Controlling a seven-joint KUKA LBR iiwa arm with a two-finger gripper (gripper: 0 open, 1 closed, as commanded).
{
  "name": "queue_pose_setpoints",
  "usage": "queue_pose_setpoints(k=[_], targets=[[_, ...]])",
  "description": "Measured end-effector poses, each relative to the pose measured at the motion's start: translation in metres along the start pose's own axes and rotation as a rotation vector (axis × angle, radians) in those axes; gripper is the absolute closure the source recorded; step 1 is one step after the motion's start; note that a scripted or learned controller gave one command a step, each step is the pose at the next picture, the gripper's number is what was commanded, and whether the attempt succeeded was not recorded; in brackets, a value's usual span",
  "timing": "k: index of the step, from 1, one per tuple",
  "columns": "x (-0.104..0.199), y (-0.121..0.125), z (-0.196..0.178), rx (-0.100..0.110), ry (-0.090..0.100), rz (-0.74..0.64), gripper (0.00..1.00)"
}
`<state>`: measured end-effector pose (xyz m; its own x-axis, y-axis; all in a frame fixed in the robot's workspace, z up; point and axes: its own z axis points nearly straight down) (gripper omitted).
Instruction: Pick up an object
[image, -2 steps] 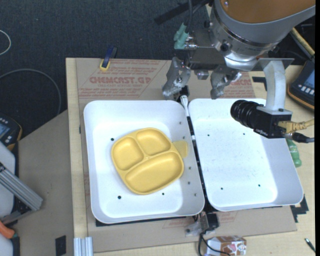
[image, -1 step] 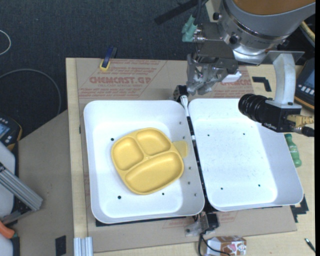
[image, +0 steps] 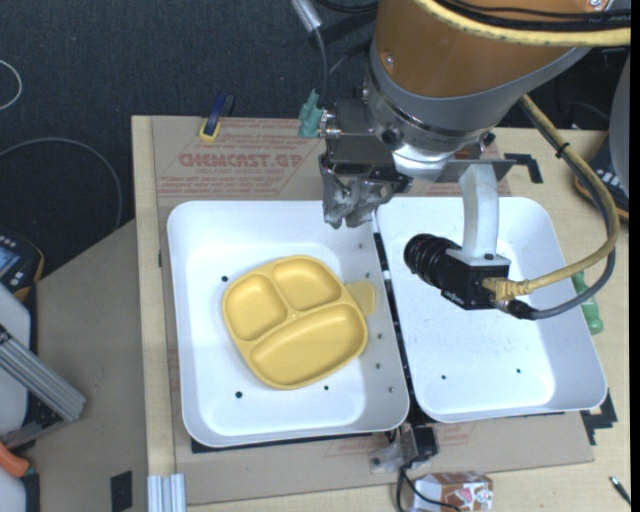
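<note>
I can't tell the claw's (image: 349, 212) state, arm blocks it; it hangs over left bin's (image: 190, 300) far edge. Yellow divided tray (image: 293, 320) lies in left bin, apart from claw.

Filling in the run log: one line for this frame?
end effector: over back edge of left bin | grasp: none seen | yellow divided plate: flat in left bin, apart from end effector

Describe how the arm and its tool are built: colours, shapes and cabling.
The arm is a bulky rounded body with a broad orange band above a grey wrist ring. Below it sits a dark boxy block with a small teal fitting beside it, ending in the grey metal tool. A white bracket carries a black cylindrical camera-like unit, fed by a tan cable with a yellow plug.
</note>
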<state>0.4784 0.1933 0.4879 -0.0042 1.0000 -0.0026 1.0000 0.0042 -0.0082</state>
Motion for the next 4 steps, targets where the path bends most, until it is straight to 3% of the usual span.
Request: queue_pose_setpoints(k=[1,2,3,4], targets=[[-0.001,0.001,-0.015,-0.010,0.004,0.002,1.00],[0.014,0.001,0.043,0.000,0.000,0.002,1.00],[-0.017,0.001,0.009,-0.014,0.004,0.008,1.00],[-0.016,0.001,0.021,-0.005,0.001,0.005,1.00]])
